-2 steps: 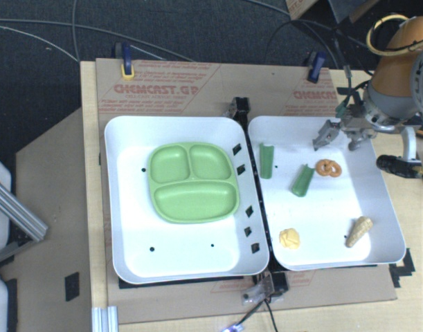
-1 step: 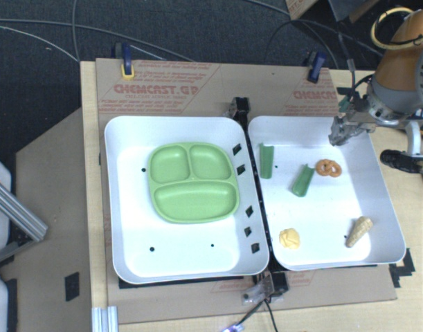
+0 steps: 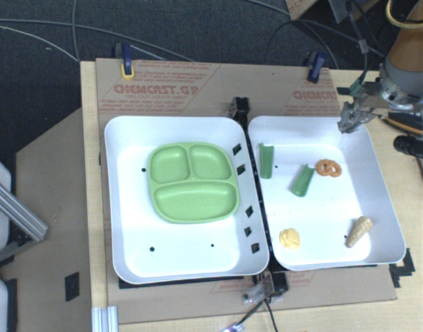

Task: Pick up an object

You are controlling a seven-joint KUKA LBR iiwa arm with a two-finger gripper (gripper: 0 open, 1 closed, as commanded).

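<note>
Nearest: yellow lump and corn piece in right bin, beyond them two green sticks and pretzel. Gripper hangs over the bin's far corner, apparently holding nothing; jaws' gap cannot be told. Advice: centre over the isolated pretzel, descend straight.

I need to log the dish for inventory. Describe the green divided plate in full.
The green divided plate is pale green, looks like matte plastic, and is a rounded rectangle with raised ridges forming three compartments: two small ones at the far side, one wide one nearer. It lies flat, slightly rotated, on the floor of the left white bin, with nothing in it.
</note>
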